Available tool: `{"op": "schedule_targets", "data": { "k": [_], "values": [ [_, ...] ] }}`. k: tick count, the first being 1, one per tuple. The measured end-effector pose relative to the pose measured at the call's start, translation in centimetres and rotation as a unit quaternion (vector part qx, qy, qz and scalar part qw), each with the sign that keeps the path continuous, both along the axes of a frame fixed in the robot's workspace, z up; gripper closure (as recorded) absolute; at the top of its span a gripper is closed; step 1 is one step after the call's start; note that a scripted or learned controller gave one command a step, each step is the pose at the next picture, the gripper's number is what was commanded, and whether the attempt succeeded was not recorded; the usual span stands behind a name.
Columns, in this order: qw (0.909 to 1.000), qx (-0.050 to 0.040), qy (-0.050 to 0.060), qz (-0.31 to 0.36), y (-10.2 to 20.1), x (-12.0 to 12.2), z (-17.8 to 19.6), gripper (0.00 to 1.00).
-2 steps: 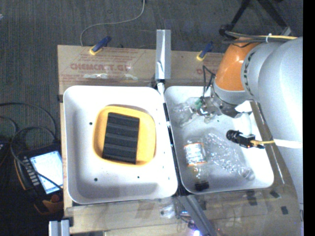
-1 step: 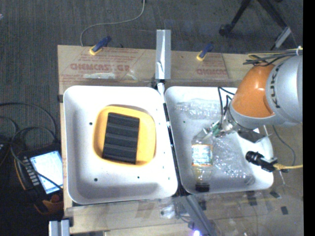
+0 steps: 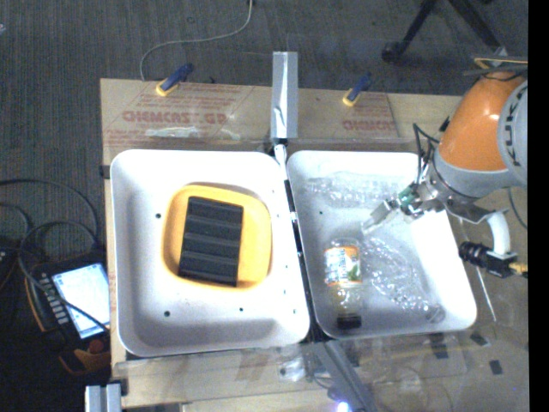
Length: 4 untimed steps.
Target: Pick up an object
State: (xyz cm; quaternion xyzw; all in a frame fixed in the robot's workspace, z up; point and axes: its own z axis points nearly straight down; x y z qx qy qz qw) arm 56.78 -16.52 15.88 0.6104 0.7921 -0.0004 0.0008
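On brown cardboard desk (image 3: 214,118): crinkled clear plastic bottle (image 3: 343,269) with orange-green label, lying in right white bin (image 3: 459,303); jaws state unclear.

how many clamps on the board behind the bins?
2: one clamp behind the left bin, another clamp behind the right bin. More may sit under the arm.

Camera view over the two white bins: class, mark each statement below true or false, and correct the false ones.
1. The yellow square tray lies in the left white bin. True.
2. A black ridged block rests on that tray. True.
3. The small clear plastic bottle with an orange and green label lies in the left bin. False: it lies in the right white bin.
4. The claw hangs over the left bin. False: it is over the right bin.
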Motion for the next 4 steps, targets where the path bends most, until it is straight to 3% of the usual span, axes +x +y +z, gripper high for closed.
{"op": "schedule_targets", "data": {
  "k": [1, 2, 3, 4],
  "values": [
    [0.9999, -0.0021, -0.01, -0.012, 3.8, -4.3, -6.0, 0.0],
    [0.9983, -0.0015, 0.0, -0.058, -0.1, 0.3, 8.8, 0.0],
    [0.999, -0.0013, -0.013, -0.042, 2.6, -2.1, -0.5, 0.0],
    [0.9984, -0.0023, -0.017, -0.053, 5.3, -4.0, -6.3, 0.0]
  ]
}}
